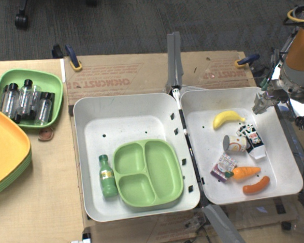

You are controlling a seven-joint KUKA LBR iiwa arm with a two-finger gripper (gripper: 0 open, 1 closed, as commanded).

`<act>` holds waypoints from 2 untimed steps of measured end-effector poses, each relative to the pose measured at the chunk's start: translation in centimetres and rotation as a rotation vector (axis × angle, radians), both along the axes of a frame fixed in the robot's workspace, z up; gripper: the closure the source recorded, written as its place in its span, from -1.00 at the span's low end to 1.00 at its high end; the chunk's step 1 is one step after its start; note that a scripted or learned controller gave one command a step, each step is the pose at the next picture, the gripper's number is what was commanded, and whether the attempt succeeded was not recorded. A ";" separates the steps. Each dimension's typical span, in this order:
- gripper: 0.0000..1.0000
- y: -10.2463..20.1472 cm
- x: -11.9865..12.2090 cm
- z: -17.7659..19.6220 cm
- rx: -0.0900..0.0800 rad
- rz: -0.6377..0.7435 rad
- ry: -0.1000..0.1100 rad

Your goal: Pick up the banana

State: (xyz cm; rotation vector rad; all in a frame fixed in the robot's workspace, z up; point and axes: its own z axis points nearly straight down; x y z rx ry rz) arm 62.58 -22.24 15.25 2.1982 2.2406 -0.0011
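The yellow banana [226,119] lies in the upper middle of the right bin [208,184], curved, with its tip pointing right. My gripper [260,104] hangs at the right bin's upper right edge, to the right of the banana and apart from it, with nothing seen in it. The arm's orange band shows above it at the frame's right side.
Below the banana lie a small cup [233,144], a milk carton [253,139], a wrapped packet [223,166], a carrot [245,172] and an orange sausage [256,185]. The left bin [84,123] holds a green divided tray [147,173] and a green bottle [107,175].
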 end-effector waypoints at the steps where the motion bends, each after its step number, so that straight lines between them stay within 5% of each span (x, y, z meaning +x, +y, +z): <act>1: 1.00 0.0 -0.6 3.2 0.001 -0.467 0.002; 2: 1.00 2.6 3.3 -0.9 0.000 -1.229 0.003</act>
